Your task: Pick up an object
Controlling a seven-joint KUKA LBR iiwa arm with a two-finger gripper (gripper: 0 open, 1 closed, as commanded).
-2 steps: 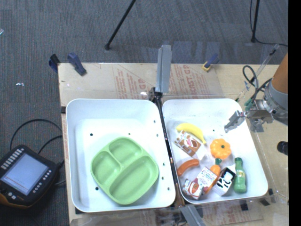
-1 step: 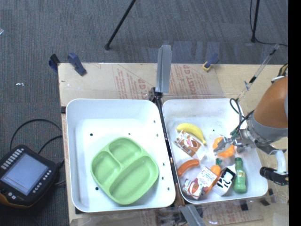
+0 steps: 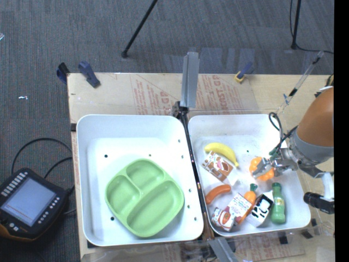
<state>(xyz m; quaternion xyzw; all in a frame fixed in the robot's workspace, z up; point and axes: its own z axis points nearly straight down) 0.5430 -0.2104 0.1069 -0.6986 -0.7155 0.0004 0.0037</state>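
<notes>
The right bin (image 3: 234,125) holds several items. They include a yellow banana (image 3: 222,150), a brown and white packet (image 3: 218,167), an orange sausage-shaped piece (image 3: 218,192), a red and white carton (image 3: 233,207), a black and white box (image 3: 262,208) and a green bottle (image 3: 278,203). An orange fruit-like object (image 3: 260,169) lies near the bin's right side. My gripper (image 3: 270,165) reaches in from the right and sits right at this orange object, partly over it. Whether it grips the object is unclear from this angle.
The left bin (image 3: 98,141) carries a green divided plate (image 3: 144,196). A grey upright post (image 3: 190,83) stands behind the seam between the bins. Clamps sit at the bench's back edge, and a pendant (image 3: 30,201) lies on the floor at left.
</notes>
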